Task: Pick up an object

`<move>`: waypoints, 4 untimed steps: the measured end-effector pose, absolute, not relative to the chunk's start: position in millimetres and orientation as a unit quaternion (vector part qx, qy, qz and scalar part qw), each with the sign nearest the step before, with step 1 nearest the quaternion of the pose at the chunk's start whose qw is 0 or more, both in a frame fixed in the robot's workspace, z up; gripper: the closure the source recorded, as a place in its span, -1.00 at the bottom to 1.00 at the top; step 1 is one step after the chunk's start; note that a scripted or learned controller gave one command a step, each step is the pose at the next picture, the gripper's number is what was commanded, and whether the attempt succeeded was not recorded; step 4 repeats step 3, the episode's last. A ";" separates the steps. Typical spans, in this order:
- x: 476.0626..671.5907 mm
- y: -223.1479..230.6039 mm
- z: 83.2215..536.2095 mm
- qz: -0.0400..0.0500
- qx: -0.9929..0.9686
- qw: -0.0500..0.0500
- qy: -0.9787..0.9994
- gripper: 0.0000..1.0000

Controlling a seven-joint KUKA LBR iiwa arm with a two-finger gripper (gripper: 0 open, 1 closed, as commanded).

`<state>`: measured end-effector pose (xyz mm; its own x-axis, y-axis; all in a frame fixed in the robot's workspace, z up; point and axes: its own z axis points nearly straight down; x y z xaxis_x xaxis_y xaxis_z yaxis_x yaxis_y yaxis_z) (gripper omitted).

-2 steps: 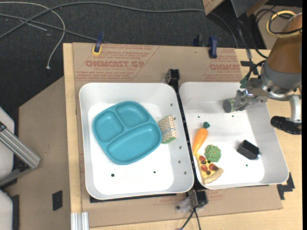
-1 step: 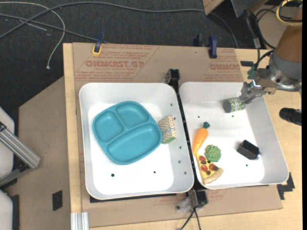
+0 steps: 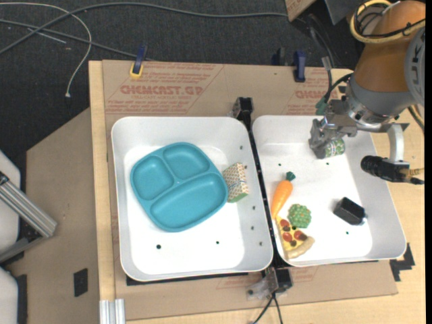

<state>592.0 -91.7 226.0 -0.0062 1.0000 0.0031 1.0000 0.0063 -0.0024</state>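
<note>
1. End effector [image 3: 329, 144]: grey metal, low over the upper part of the right white bin [image 3: 378, 248]. A small greenish object [image 3: 335, 148] shows at its tip; whether it is gripped I cannot tell, nor whether the end effector is open or closed.
2. Greenish object: small, mottled green and pale, shape unclear, mostly hidden by the end effector. Long axis cannot be read.
3. Orange plastic toy carrot with a green top [image 3: 281, 196]: below and left of the end effector, well apart. Long axis runs near-vertical in the view, green end pointing up toward the bin's far side, slightly right.
4. Green knobbly toy broccoli [image 3: 299, 215]: just beside the carrot's lower end, rounded, bumpy texture.
5. Toy pizza slice, yellow with red dots [image 3: 295, 240]: touching the broccoli from below, crust edge toward the near rim.
6. Small black block [image 3: 349, 210]: below the end effector, slightly right, matte, lying tilted.
7. Left white bin [image 3: 128, 130]: far left of the end effector, holds a smooth teal plastic divided plate [image 3: 179, 186] with three compartments, and a patterned wedge-shaped item [image 3: 235, 181] touching its right edge.
8. Both bins sit on a cardboard-covered counter [image 3: 189, 79].
</note>
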 end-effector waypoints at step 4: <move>609.7 51.9 220.0 -0.001 -0.705 0.000 -0.709 1.00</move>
